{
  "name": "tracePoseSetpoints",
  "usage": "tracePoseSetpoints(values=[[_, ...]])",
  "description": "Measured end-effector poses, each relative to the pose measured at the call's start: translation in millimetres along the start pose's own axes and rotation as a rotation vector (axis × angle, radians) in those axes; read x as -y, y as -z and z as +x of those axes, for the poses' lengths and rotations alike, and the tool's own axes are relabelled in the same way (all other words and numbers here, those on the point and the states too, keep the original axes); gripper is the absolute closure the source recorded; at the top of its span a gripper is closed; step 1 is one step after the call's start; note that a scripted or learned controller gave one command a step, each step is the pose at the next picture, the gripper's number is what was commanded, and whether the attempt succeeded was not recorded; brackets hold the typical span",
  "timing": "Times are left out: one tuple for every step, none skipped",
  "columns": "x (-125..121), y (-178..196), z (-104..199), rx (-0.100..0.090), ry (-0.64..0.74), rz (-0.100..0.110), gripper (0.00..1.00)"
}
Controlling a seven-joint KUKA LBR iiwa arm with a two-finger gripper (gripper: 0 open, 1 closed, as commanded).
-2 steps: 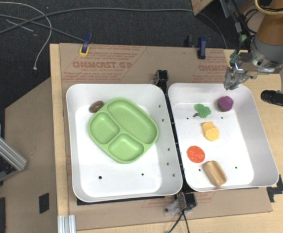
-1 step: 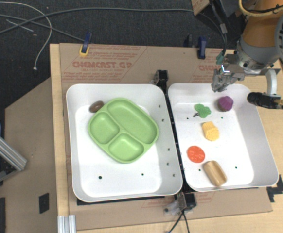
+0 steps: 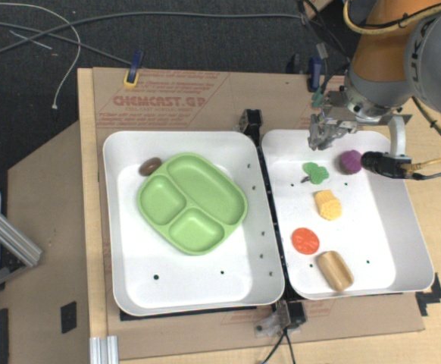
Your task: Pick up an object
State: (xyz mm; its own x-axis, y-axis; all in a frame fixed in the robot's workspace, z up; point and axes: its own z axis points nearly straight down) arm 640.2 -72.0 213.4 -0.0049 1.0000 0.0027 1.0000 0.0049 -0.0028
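At the left of the frame the left bin [image 3: 122, 279] holds one green divided tray [image 3: 192, 202] with three compartments, lying at a slant, and one small brown object [image 3: 151, 166] touching the tray's upper-left edge. Right of the centre divider, the right bin [image 3: 402, 268] holds five pieces: one green piece [image 3: 316, 173] near its upper middle, one yellow piece [image 3: 328, 205] just below that, one orange-red disc [image 3: 305, 240] lower and to the left, one tan cylinder [image 3: 334, 269] at the bottom lying on a diagonal from upper left to lower right, and one purple ball [image 3: 350, 161] at the upper right.

The gripper [image 3: 323, 136] hangs over the top of the right bin, nothing visible between its fingers — how far they are parted I cannot tell. The nearest candidate is the green piece, just below it in the frame and slightly left; the purple ball sits a little to its lower right — so a short descent should suffice.
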Motion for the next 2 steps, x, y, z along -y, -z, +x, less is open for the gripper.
tracePoseSetpoints(values=[[9.1,-4.5,61.4,-0.001,0.002,0.001,1.0],[16.4,-7.2,123.1,0.0,0.002,0.001,1.0]])
